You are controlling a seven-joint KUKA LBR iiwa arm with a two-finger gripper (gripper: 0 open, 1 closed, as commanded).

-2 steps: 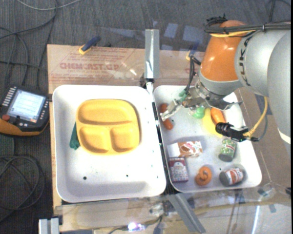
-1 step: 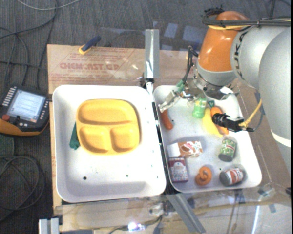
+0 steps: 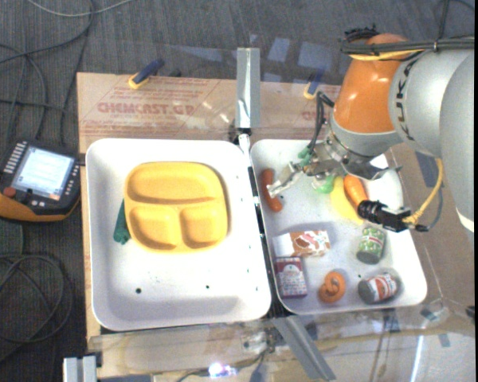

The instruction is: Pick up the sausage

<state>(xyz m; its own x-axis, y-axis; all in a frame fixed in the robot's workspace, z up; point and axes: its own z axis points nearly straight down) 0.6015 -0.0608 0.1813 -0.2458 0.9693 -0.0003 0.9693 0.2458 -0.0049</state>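
The sausage [image 3: 269, 191], reddish-brown and short, lies on the floor of the right bin [image 3: 398, 189] close to its left wall. My gripper [image 3: 285, 177] reaches in from the right and hangs just right of the sausage's upper end. Its silver fingers [image 3: 277, 187] stand apart, open, with nothing between them. The sausage is beside the lower finger, not in the grip. The orange-banded wrist [image 3: 370, 94] covers the bin's back right part.
The right bin also holds an orange carrot [image 3: 354, 188], a green item [image 3: 325, 184], a red-white packet [image 3: 307, 243], a small box [image 3: 290, 277], a green can [image 3: 371, 243], a grey can [image 3: 378, 287] and an orange ring [image 3: 331, 286]. A yellow divided tray [image 3: 178, 205] sits in the left bin [image 3: 103, 293].
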